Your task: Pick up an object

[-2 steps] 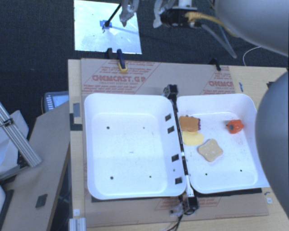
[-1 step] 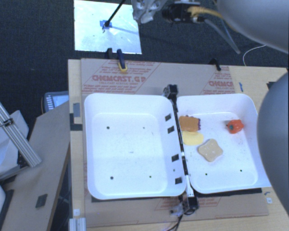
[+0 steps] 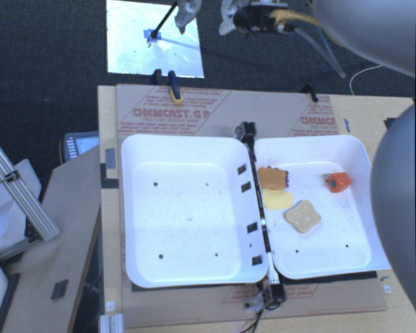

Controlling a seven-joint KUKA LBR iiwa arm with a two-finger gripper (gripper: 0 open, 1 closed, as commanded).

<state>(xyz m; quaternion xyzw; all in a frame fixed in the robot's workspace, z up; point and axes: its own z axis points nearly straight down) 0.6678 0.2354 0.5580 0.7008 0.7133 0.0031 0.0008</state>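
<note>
The arm (image 3: 364,29) comes in from the right side at the top of the view, w/ a big grey rounded link blurred in the upper right corner, and another grey part (image 3: 395,208) down the right edge, covering part of the right bin's (image 3: 354,257) rim. The wrist end is up high near the top edge, above the dark floor and well apart from both bins. Yellow and grey cables run along it. The gripper (image 3: 207,18) is seen at the top, approx. above the shiny metal plate (image 3: 156,49); two pale fingertips (image 3: 186,14) stand w/ a gap between them and nothing is in that gap, so the jaws look released.

The things to pick are all in the right bin, in its left and upper part. An orange-brown piece w/ a purple edge (image 3: 272,178) lies near the divider between the bins. Just below it, touching or almost touching, is a flat yellow piece (image 3: 278,199). Below-right of this one is a beige toast-shaped piece (image 3: 303,216), just beside the yellow one. A small orange-red item (image 3: 337,183) lies apart, toward the right wall.

The left bin (image 3: 130,214) shows its white floor w/ few dark dots. Both bins sit on a brown board (image 3: 195,110) w/ red print
</note>
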